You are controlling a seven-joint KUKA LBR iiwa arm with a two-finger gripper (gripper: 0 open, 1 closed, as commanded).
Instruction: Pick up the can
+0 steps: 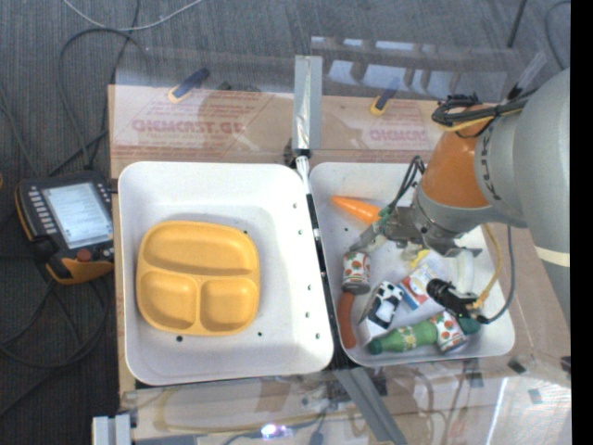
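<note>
The can (356,270) stands in the right bin (501,341), near its left wall, just below the carrot (358,209). Your end effector (389,227) hangs close above it; you cannot tell whether it is open or closed. The can looks small, hard, light and smooth, so squeeze its round sides in the middle.

Glossy yellow plastic tray (197,276) — smooth white bins (213,179), perhaps plastic — matt brown cardboard (204,128) behind.
</note>
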